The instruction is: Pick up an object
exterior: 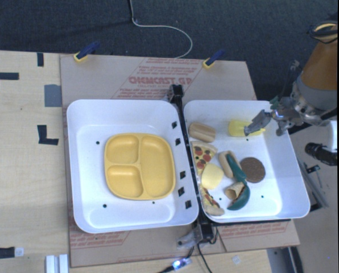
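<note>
With the gripper [256, 125] just beside the yellow block [238, 128] and its state impossible to tell, it should centre squarely over that block before closing.

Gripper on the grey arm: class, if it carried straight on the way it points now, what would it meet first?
Probably the yellow block-shaped toy just ahead of the gripper in the right white bin, though height is unclear.

Right bin [283, 169] crowded on left w/ toy food [223, 175], right side bare floor, left bin [84, 124] room around yellow tray [140, 166]
</note>
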